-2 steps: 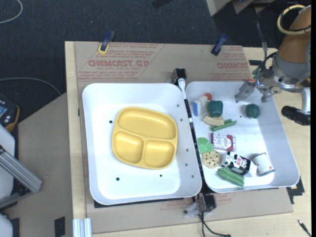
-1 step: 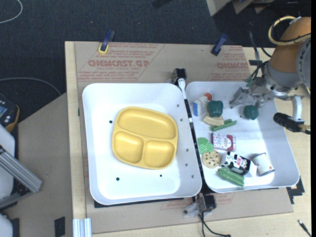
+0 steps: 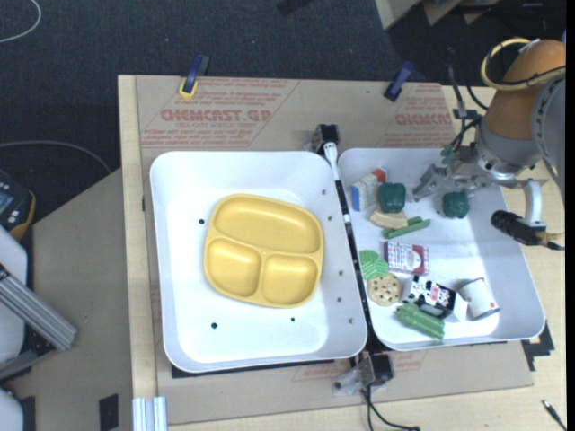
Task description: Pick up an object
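Tool near right bin's far edge

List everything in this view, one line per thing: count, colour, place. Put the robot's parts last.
Bins: 2, white, side by side on the bench; left bin, right bin.
Divided plate: 1, yellow, three compartments, middle of the left bin.
Small toy items: about ten, mixed colours, in the right bin, among them a dark green block, a teal piece, a cookie, a green cucumber-like piece and a white cup.
Clamps: 2, blue, at the board's far edge; one, other.
Board: 1, tan with red lettering, under the bins.
Arm: 1, grey with orange band, from the right.
Gripper: 1, over the right bin's far part, near the teal piece.
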Robot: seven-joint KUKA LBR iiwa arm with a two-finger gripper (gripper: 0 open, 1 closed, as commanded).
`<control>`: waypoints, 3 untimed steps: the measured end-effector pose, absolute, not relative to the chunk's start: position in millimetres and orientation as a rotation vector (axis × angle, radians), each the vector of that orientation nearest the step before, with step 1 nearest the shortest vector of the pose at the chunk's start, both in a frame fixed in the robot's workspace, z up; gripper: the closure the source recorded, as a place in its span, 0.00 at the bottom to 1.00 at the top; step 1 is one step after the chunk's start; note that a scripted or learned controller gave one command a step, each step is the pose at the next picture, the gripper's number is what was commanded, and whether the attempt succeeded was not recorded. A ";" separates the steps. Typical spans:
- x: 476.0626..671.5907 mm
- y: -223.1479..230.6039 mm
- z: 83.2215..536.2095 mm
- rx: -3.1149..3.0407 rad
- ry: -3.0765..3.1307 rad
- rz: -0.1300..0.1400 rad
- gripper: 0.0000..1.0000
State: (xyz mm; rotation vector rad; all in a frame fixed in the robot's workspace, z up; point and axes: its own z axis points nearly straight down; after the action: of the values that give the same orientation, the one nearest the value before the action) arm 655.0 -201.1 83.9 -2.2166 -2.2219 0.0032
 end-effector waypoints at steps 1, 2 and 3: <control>656.5 -201.2 96.8 -2.219 -2.227 0.000 1.00; 657.0 -207.0 160.8 -2.229 -2.228 -0.006 1.00; 659.5 -210.8 226.5 -2.228 -2.230 -0.007 1.00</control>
State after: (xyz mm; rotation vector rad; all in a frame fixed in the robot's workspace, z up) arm 659.5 -210.8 226.5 -2.2284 -2.2299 -0.0072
